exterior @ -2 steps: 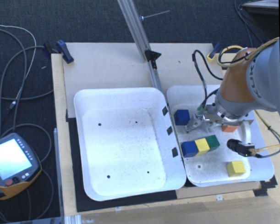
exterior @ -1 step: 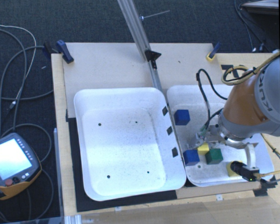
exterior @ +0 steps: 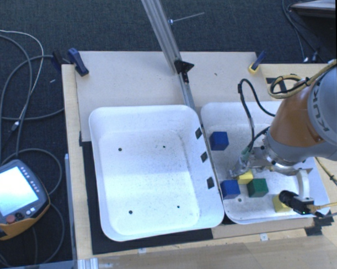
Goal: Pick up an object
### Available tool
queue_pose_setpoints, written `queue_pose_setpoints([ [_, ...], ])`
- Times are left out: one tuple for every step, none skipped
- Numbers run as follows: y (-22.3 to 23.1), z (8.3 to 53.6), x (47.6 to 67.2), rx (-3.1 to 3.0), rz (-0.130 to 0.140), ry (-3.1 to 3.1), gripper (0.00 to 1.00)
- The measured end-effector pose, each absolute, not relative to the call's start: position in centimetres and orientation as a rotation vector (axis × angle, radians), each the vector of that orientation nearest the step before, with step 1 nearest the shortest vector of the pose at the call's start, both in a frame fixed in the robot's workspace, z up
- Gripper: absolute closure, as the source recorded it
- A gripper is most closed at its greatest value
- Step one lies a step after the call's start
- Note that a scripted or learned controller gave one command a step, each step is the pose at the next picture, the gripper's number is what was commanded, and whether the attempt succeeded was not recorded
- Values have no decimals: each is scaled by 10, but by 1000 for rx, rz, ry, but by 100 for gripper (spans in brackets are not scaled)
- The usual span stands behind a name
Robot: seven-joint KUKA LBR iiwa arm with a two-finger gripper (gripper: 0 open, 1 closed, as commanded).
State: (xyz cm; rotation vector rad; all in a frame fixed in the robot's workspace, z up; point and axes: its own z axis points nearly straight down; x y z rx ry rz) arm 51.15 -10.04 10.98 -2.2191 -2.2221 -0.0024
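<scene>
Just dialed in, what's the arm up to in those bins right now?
The KUKA arm is reaching into the right bin, its hand low over a cluster of blocks. A small yellow block, a green block and a blue block sit close together there. Another blue block lies apart, and another yellow block sits near the front. Nothing looks lifted yet.

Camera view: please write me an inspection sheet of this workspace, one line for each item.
Surface: bench bears left bin and right bin side by side.
Job's things: in right bin, blue cube apart; second blue cube, yellow block, green cube clustered; another yellow block nearby.
Clutter: blue clamp at bench corner.
Grippers: gripper low over the cluster; grasp cannot be judged.
Cables: black cable on arm; loose cables on floor.
Surroundings: pendant on floor; metal pole.
</scene>
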Motion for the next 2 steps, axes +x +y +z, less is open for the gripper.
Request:
queue_pose_setpoints([
  [-100, 120, 512, -2219, -4, -2222, 100],
  [9, 203, 524, -2212, -12, -2235, 100],
])
